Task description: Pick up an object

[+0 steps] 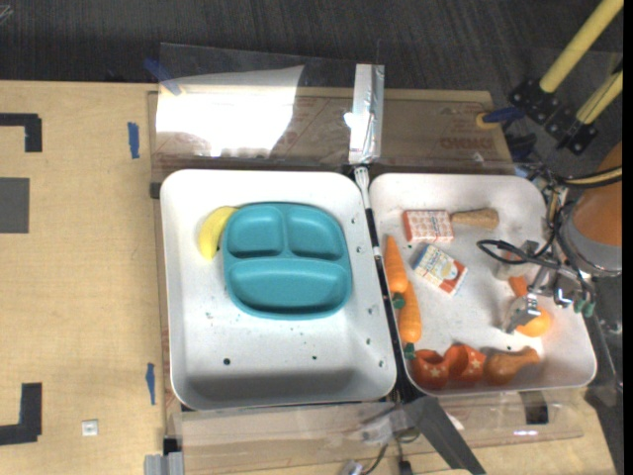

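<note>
My gripper (526, 310) is down in the right bin (586, 366), near its right wall, reaching in from the right under the arm's orange band (603, 221). A small orange round object (535, 327) lies directly at the gripper's tip, touching or partly under it. To the left lie a long carrot (401, 290), a red and white carton (428, 226), a blue and orange carton (439, 269) and a tan stick-shaped piece (475, 219). Along the front wall sit a red lumpy item (450, 362) and a brown one (510, 362).
The left bin (183, 295) holds a teal divided plate (287, 258) with a yellow banana-like piece (211, 231) tucked at its left. A black cable (499, 252) loops above the right bin floor. Yellow poles (584, 38) stand at the back right.
</note>
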### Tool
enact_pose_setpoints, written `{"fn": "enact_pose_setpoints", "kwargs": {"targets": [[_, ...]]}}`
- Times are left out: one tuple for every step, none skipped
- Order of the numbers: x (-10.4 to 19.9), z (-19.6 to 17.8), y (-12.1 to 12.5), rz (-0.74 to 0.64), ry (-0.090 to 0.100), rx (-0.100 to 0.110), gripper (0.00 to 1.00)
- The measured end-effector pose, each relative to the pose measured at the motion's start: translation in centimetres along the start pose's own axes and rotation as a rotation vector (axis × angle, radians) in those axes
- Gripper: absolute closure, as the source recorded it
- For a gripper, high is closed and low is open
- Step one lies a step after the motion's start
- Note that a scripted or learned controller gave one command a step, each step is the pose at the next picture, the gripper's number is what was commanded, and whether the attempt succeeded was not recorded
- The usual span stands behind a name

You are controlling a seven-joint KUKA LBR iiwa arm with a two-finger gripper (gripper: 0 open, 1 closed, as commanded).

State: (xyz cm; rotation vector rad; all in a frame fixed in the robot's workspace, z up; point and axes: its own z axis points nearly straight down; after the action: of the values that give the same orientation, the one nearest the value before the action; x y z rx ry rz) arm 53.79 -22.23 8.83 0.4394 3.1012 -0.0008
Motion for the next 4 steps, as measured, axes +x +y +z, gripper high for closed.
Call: {"fn": "enact_pose_setpoints", "kwargs": {"targets": [[2.6, 0.0, -0.7, 0.104, 0.0, -0.001, 0.0], [2.2, -1.4, -0.6, 0.103, -0.015, 0.001, 1.0], [-4.8, 0.0, 2.0, 0.156, -0.001, 0.001, 1.0], [-4.7, 0.1, 1.9, 0.156, 0.001, 0.001, 0.0]]}}
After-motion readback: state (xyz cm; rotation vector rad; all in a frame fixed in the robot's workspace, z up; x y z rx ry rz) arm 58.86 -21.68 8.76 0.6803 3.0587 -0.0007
